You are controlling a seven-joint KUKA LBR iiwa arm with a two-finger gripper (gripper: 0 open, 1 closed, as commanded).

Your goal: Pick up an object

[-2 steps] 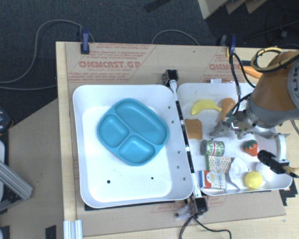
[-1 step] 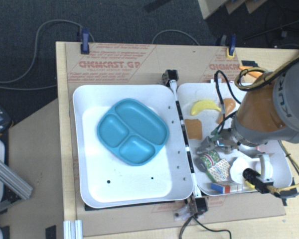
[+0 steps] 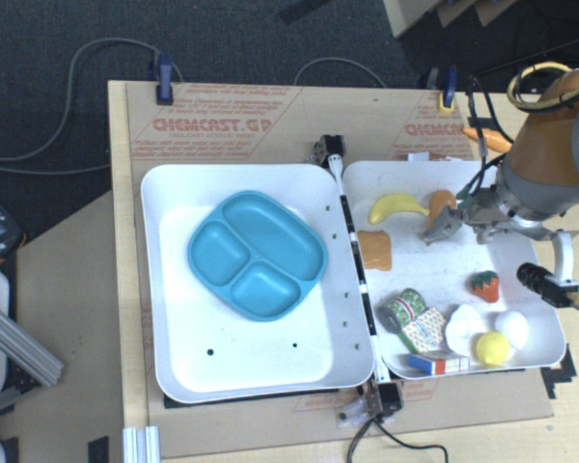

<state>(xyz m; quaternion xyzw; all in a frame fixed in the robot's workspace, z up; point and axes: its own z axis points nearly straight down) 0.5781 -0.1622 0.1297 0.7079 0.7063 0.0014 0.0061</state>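
Counter [image 3: 222,123], overhead slanted view: cardboard-covered top w/ two shallow white bins side by side.

Left white bin [image 3: 174,345]: holds a blue plastic divided plate w/ three compartments [image 3: 257,256], lying flat near bin centre, closer to the far edge.

Right white bin [image 3: 521,278]: holds the loose objects. Yellow plastic banana [image 3: 398,206] lies near the far-left corner; a brown rounded toy piece [image 3: 440,202] sits just beside its right end. Tan flat bread-like piece [image 3: 374,250] lies against the left wall, nearer than the banana. Small red strawberry w/ green top [image 3: 485,285] sits right of centre. Along the near edge, left to right: green-and-white printed can on its side [image 3: 403,309], patterned small packet [image 3: 423,332], white round lid-like object [image 3: 462,327], yellow ball-like fruit [image 3: 493,348], white egg-shaped object [image 3: 512,328]. A blue-and-red flat item [image 3: 434,364] lies at the near wall, partly under the others.

Arm: grey w/ orange band [image 3: 550,152], enters from the right over the bin's far-right part. Gripper [image 3: 442,228] is low over the bin floor, just right of the banana and near the brown piece; fingers point left. Open vs. closed: cannot tell; nothing visible between the fingers.
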